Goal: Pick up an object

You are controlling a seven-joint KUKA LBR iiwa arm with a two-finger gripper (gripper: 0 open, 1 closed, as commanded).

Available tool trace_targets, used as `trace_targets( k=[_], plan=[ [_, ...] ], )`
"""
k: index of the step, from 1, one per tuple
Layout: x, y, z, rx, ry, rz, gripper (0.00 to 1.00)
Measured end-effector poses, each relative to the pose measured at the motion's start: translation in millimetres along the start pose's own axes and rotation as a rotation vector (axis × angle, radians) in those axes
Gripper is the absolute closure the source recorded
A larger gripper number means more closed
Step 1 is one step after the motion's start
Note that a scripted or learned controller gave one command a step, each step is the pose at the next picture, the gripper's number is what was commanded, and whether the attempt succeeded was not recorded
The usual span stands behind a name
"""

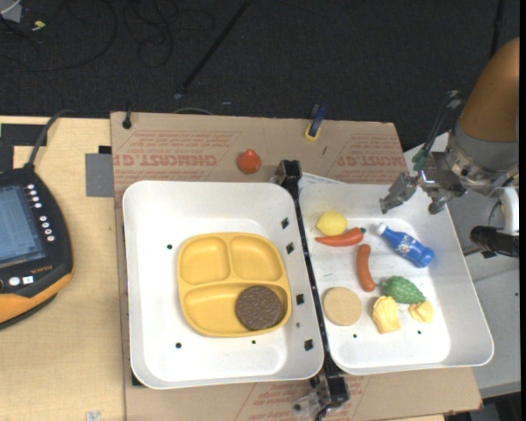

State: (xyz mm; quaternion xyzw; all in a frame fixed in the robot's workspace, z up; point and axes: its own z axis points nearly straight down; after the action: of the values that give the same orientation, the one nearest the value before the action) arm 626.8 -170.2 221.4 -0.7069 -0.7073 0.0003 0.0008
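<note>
The gripper point(418, 195) hangs with fingers spread wide and empty above the far right corner of the right bin point(473, 345). A blue bottle point(405, 245) lies just below it, near the bin's right edge. Descending straight over the bottle's middle, clear of the red chilli point(340, 238), looks safest.

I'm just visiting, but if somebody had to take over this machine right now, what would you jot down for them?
Gripper: open, holding nothing, above the far edge of the right bin.
Right bin holds: lemon, red chili, blue bottle, sausage, green vegetable, tan round biscuit, two yellow pieces.
Left bin: yellow divided tray with a brown patty in its near compartment.
Done: nothing picked yet.
Left: lower onto one item, close, lift. The blue bottle looks nearest.
</note>
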Motion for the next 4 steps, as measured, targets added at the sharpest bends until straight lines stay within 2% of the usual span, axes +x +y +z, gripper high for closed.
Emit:
trace_targets(
  k=[1,2,3,4],
  plan=[
    [77,-44,78,0.012,0.006,-0.003,0.00],
    [85,-82,137,0.003,0.000,0.001,0.00],
    [170,-94,28,-0.008,-0.003,0.001,0.00],
    [171,-146,-46,-0.004,0.001,0.001,0.00]
  ],
)
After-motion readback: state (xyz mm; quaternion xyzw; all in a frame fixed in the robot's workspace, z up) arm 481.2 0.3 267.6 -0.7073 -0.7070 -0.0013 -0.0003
